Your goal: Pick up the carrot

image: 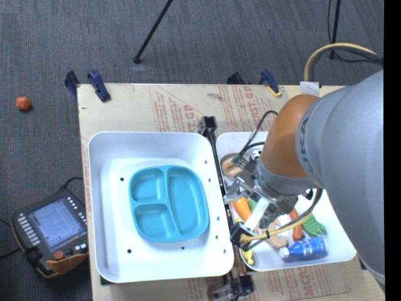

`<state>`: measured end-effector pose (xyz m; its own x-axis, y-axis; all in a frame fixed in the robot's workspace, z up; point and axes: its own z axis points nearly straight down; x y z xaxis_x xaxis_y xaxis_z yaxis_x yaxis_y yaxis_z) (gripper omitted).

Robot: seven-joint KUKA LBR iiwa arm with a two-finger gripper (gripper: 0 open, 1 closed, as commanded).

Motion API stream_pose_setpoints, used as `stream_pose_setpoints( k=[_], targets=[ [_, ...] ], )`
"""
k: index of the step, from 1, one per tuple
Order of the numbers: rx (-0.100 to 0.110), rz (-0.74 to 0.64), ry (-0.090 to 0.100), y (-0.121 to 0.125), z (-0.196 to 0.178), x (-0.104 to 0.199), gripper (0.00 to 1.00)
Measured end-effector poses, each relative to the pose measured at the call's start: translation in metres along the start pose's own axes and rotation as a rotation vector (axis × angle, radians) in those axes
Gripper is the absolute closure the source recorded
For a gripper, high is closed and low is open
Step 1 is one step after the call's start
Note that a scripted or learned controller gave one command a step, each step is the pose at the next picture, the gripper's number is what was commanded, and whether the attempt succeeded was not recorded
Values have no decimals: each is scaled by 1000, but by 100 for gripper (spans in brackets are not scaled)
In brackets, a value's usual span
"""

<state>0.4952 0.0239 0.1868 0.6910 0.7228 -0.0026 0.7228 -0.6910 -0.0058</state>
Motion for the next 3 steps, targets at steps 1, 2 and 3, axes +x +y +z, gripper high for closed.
stream_pose_setpoints(
  k=[1,2,3],
  targets=[
    [0,-1,0,0,0,0,0],
    [0,-1,0,0,0,0,0],
    [0,-1,0,0,0,0,0]
  ],
)
